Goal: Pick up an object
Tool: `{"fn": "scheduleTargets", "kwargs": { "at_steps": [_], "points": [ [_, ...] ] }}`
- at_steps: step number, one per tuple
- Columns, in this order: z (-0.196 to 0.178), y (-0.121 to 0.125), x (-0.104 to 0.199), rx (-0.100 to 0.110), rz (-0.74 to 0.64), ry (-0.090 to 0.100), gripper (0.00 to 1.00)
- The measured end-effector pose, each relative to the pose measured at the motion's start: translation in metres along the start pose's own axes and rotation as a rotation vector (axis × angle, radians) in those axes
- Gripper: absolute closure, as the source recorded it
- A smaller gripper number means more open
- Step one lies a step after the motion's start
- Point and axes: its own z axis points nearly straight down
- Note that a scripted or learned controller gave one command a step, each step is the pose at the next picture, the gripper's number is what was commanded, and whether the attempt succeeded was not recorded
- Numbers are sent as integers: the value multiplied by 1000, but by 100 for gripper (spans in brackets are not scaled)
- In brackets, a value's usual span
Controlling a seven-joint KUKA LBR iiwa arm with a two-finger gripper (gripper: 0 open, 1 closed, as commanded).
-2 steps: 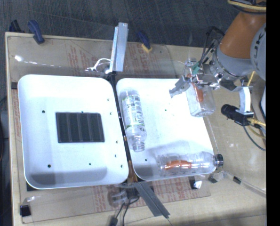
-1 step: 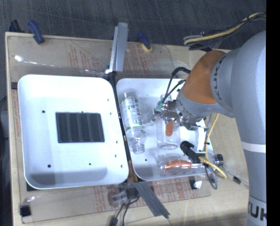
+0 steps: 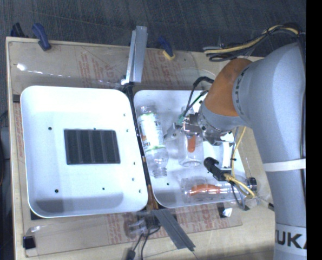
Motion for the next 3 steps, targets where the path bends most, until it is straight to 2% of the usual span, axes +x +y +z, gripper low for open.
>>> {"fn": "scheduleTargets", "kwargs": {
  "at_steps": [1, 2, 3],
  "points": [
    [0, 0, 0, 0, 0, 0, 0],
    [-9, -1, -1, 3, -3, -1, 100],
    [0, -32, 13, 0, 192, -2, 100]
  ]
}}
